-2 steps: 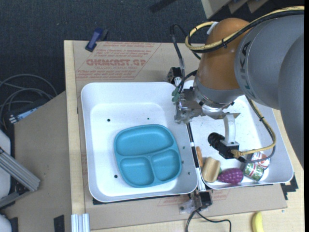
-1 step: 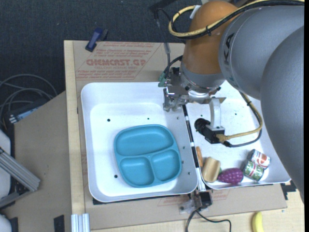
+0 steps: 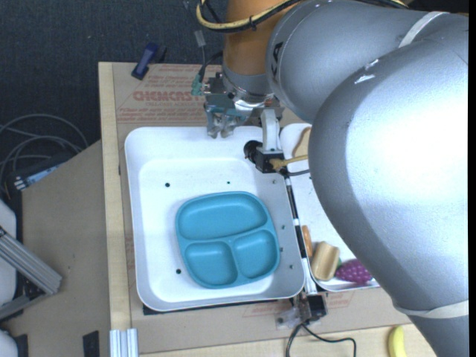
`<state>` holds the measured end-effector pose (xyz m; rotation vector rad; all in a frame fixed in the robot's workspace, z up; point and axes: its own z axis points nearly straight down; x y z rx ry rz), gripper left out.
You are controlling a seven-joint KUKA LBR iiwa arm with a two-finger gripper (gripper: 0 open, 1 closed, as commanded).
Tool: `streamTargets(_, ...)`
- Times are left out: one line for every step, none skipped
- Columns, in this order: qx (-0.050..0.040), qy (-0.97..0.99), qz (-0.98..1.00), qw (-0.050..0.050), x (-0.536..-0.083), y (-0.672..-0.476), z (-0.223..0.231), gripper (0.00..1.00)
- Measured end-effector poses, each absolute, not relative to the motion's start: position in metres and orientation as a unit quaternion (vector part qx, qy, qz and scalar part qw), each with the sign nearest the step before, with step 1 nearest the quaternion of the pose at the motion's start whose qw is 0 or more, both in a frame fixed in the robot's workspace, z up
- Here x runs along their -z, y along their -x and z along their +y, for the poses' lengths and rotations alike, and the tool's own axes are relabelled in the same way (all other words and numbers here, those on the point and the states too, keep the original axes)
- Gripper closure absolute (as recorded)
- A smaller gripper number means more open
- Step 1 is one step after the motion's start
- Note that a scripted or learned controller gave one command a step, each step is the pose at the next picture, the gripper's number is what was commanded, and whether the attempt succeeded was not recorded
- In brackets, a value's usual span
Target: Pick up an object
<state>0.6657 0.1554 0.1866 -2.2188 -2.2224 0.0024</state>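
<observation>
Blue divided plate (image 3: 226, 238) lies flat in the left white bin (image 3: 149, 199), toward its near end. Gripper (image 3: 218, 129) hangs over the bin's far rim, well apart from the plate, fingers close together, nothing between them.

blue tray (image 3: 227, 238) fills left bin (image 3: 149, 199) centre

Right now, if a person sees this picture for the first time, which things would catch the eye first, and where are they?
First comes the huge grey arm covering the right side, with its orange band at the top. Next is the blue divided plate lying in the left white bin. The gripper hangs over that bin's far edge, apart from the plate.
</observation>
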Motion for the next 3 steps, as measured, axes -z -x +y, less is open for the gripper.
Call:
streamTargets(-0.001,0.706,-0.708,0.002,-0.172,-0.622,0.195,1.0)
streamTargets(0.0007,0.708,-0.706,-0.001,-0.22,-0.667,0.134,1.0)
streamTargets(-0.001,0.706,-0.708,0.002,-0.195,-0.637,0.213,1.0)
